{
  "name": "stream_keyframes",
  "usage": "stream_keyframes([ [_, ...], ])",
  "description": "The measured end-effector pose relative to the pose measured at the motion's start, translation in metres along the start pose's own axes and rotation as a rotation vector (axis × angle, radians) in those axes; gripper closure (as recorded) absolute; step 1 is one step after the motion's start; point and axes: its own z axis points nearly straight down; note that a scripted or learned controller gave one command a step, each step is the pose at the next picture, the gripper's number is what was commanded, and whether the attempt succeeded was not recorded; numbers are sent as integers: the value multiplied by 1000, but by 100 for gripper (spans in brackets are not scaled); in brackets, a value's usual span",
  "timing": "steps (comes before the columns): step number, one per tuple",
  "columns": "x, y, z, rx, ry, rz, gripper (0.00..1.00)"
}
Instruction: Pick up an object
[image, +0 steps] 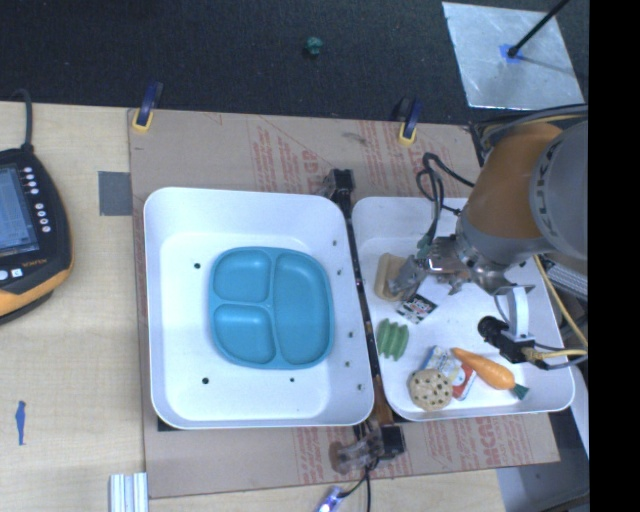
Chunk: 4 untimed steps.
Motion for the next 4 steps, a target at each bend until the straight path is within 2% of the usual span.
stream_keyframes([
  [1,10,14,13,-4,-1,0,0],
  [2,-11,25,14,-4,0,2,0],
  [3,10,47,15,-2,0,0,0],
  [4,11,64,15,-3,1,1,0],
])
